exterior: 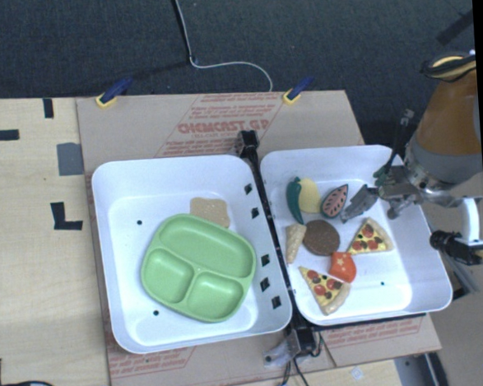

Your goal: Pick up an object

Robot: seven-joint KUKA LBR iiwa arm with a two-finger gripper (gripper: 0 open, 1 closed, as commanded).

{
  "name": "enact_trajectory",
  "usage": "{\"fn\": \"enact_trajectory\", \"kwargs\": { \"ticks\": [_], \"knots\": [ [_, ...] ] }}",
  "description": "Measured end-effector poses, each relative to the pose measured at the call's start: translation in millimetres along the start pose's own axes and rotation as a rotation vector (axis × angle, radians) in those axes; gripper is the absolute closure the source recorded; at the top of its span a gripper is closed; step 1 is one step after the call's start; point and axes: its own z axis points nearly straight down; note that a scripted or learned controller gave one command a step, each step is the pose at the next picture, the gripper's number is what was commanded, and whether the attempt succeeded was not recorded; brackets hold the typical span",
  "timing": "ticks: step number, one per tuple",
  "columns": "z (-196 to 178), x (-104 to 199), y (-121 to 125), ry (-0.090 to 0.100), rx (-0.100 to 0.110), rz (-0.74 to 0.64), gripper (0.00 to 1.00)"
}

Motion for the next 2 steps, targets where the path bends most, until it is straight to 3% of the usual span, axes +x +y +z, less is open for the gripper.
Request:
{"fn": "enact_trajectory", "kwargs": {
  "ticks": [1, 2],
  "knots": [
    [120.4, 28.9, 1.4, 0.001, 0.003, -0.002, 0.0],
    [104.4, 27.2, 2.3, 0.0, 0.0, 0.0, 1.0]
  ]
}}
